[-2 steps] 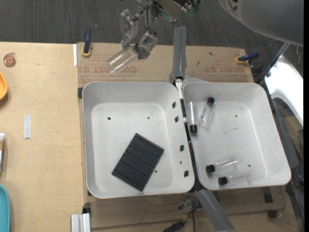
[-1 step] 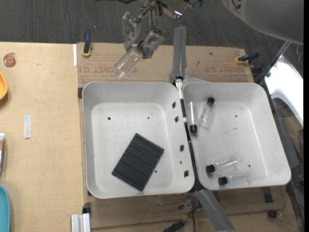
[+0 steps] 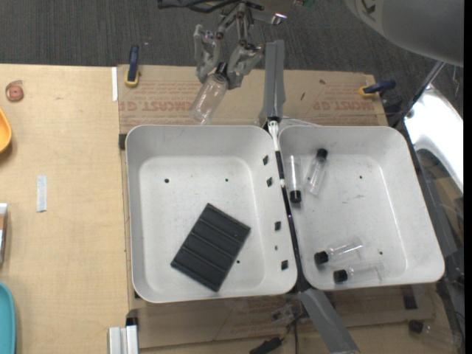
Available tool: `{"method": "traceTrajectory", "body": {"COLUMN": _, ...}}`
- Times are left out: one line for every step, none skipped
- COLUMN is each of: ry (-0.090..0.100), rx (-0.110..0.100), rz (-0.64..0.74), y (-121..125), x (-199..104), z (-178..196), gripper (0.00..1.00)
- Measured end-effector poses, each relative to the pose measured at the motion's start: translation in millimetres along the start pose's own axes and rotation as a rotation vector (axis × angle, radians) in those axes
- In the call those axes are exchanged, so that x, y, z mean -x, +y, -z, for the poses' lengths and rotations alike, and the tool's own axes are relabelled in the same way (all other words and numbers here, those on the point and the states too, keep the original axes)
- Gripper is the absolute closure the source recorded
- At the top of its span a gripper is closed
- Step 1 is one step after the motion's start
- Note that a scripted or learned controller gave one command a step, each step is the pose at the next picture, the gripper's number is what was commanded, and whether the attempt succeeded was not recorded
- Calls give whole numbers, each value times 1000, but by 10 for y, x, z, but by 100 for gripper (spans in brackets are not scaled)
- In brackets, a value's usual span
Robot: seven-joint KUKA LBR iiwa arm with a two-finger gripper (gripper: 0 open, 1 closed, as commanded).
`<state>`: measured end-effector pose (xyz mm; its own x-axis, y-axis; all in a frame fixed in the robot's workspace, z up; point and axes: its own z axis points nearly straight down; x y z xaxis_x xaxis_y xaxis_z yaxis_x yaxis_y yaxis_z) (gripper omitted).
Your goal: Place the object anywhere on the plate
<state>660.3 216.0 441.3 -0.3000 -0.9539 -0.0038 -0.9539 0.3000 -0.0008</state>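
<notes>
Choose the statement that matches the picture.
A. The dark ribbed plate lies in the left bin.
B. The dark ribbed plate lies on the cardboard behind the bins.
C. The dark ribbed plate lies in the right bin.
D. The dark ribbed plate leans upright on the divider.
A: the dark ribbed plate lies flat on the floor of the left bin, while black-capped clear vials lie in the right bin.

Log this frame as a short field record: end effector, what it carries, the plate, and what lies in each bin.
end effector: raised above the far edge of the left bin, over the cardboard
held item: clear plastic vial between its fingers, hanging tilted
plate: black ribbed rectangular plate lying flat in the left white bin, nothing on it
right white bin: four clear vials with black caps, two near the divider, two near the front edge
task state: vial not yet on plate
</notes>
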Motion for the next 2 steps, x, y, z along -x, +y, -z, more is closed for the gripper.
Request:
{"method": "traceTrajectory", "body": {"ry": -1, "rx": -1, "rz": 262, "y": -11, "x": -31, "z": 4, "gripper": 100}}
{"method": "traceTrajectory", "body": {"ry": 0, "rx": 2, "rz": 473, "y": -52, "x": -171, "z": -3, "gripper": 100}}
